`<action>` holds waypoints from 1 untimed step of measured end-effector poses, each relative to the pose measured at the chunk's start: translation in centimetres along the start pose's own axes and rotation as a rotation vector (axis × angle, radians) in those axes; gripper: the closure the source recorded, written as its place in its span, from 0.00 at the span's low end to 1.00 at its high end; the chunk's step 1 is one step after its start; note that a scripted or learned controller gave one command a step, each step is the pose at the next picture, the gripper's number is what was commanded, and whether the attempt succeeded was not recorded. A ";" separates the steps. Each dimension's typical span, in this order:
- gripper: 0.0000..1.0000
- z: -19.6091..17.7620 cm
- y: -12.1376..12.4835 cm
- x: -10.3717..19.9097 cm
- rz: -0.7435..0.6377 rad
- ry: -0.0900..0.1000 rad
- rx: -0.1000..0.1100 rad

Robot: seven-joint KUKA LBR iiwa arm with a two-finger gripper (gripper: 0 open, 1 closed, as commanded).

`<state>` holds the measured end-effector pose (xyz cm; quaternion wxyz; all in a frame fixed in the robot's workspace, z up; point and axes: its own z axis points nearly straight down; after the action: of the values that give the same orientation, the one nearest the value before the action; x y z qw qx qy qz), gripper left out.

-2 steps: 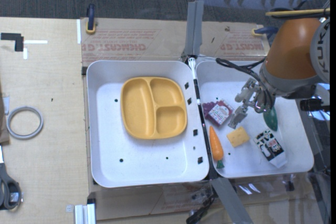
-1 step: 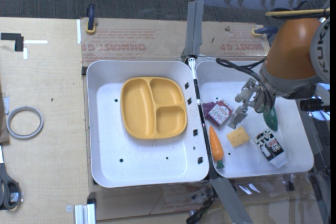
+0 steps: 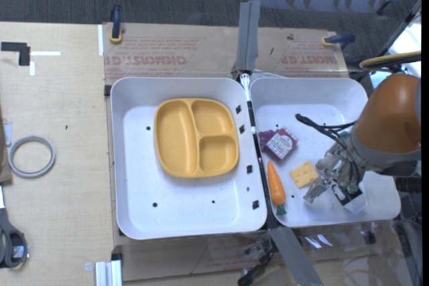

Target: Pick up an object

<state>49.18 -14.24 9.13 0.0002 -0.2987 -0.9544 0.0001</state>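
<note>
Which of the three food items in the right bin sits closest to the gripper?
The yellow cheese piece, just left of the gripper. The carrot lies farther left by the bin wall, and the purple grapes sit farther up.

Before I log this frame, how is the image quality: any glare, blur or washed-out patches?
Camera view: lighting is even and mostly sharp; the yellow divided plate, carrot and cheese piece read clearly. A bright washed-out patch sits at the upper right edge. The gripper is slightly soft and cluttered with cables, so its state is unclear. The white bins show soft shadows only.
</note>
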 end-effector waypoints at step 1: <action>0.00 -8.0 2.7 -5.5 0.117 -0.003 0.000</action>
<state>55.23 -15.18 17.13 -0.0012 -0.3540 -0.9352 0.0004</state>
